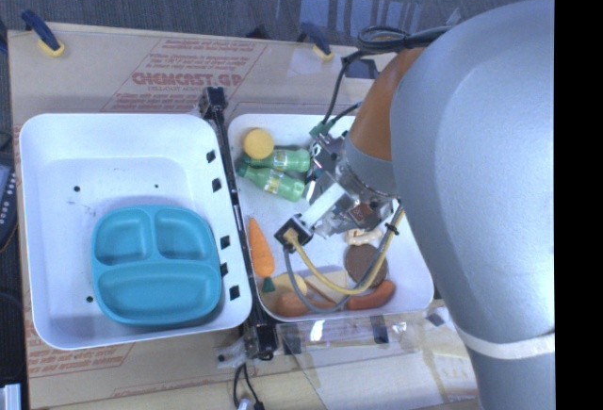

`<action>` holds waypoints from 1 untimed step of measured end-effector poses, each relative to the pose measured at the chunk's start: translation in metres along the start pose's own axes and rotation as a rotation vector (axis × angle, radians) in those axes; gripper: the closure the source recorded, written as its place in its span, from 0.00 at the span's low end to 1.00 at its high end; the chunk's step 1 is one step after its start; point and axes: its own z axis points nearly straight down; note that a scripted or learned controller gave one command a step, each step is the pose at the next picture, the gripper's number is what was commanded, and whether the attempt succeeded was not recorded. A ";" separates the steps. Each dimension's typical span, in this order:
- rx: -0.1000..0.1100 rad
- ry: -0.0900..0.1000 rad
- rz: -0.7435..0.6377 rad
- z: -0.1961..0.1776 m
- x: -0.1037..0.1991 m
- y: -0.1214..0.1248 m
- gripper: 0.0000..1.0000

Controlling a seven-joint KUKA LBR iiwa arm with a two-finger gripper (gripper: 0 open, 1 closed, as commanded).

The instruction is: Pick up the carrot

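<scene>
1. Lying in the right bin (256, 206), the carrot (261, 251) runs lengthwise beside that bin's left wall, its green end pointing toward the front corner.
2. The end effector (363, 215) hangs over the middle of the same bin, to the carrot's right in the camera view and clearly apart from it; nothing of the carrot sits in its grasp.
3. Whether the end effector is apart or together cannot be told, since the arm's grey body covers much of it.
4. A yellow ball (257, 143) and two green bottles (278, 172) lie at the back of the right bin, beyond the carrot.
5. A reddish sausage (372, 295) lies along the front wall.
6. The left bin (38, 210) holds a blue divided plate (155, 265); both bins rest on the cardboard-covered worktop (141, 69).
</scene>
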 end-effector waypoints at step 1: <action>-0.006 0.006 -0.081 -0.171 0.059 0.008 1.00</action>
